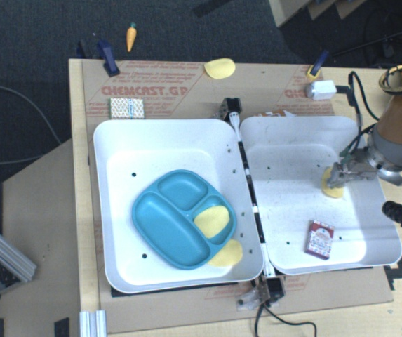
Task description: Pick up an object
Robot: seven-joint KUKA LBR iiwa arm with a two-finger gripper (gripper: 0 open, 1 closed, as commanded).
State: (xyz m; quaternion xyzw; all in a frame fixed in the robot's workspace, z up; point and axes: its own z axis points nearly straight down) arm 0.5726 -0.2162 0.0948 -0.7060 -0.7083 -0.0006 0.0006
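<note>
The gripper [339,176] sat over a yellow piece [332,186] in the right bin [292,135]; its state could not be told. A red card box [320,239] lay at lower right.

Position: one fixed camera set above the tan cardboard-topped bench [186,90].
Facing: looks down at a slant, the bench's far edge toward the top of the frame.
Nearness: far enough to take in both shallow white plastic bins [116,146] whole, plus dark floor beyond.
Arm entry: the grey arm with an orange band [397,128] reaches in from the right.
</note>
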